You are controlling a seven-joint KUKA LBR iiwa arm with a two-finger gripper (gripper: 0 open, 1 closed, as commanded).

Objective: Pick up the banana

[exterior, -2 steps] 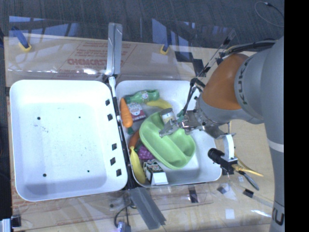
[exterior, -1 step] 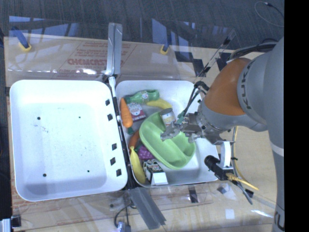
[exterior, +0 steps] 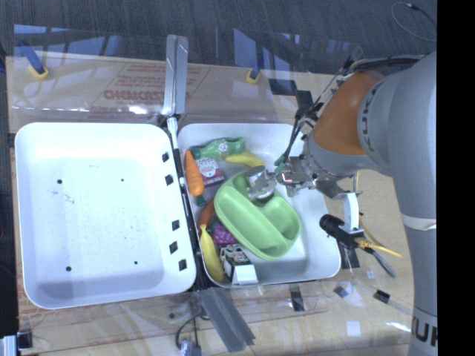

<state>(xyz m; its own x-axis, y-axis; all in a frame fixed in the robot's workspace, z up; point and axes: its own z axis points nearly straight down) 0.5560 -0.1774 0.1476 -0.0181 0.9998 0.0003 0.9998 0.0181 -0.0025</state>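
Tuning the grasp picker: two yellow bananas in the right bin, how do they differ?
The upper banana lies crosswise near the bin's far side, beside the green packet; the lower banana runs lengthwise along the left wall. The upper one sits nearer the gripper; the green bowl crowds the lower one. Both are yellow and curved.

Green bowl (exterior: pixel 261 221) (tilted), carrot (exterior: pixel 193 173)

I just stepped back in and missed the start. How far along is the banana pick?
Done: the arm has reached over the right bin, and its gripper sits low above the green bowl. In hand: nothing visible between the fingers. Left: a banana lies at the bin's left wall near the front, and another yellow one lies near the back by the green packet; neither is lifted.
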